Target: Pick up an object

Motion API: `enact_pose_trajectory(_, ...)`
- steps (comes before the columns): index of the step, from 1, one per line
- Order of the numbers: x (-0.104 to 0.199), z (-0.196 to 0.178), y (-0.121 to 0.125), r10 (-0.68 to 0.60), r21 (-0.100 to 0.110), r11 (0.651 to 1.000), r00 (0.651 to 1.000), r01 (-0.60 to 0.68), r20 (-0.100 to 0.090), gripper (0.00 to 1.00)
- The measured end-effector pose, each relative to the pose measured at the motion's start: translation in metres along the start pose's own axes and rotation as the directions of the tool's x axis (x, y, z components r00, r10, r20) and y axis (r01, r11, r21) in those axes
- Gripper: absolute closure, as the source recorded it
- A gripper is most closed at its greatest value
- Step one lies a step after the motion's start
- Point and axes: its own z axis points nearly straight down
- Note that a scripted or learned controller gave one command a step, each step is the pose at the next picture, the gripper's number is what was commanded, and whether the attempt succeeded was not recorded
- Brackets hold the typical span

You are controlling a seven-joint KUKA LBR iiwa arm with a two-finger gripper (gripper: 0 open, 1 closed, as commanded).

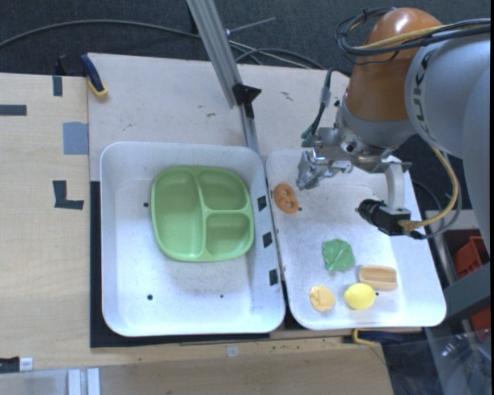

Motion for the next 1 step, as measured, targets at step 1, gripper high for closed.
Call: enact_pose_trajectory(1, 0.0509, 0.0004, 0.0128, 0.0, 0.0, 1.0, 1.0, 0.0, 0.0, 1.0)
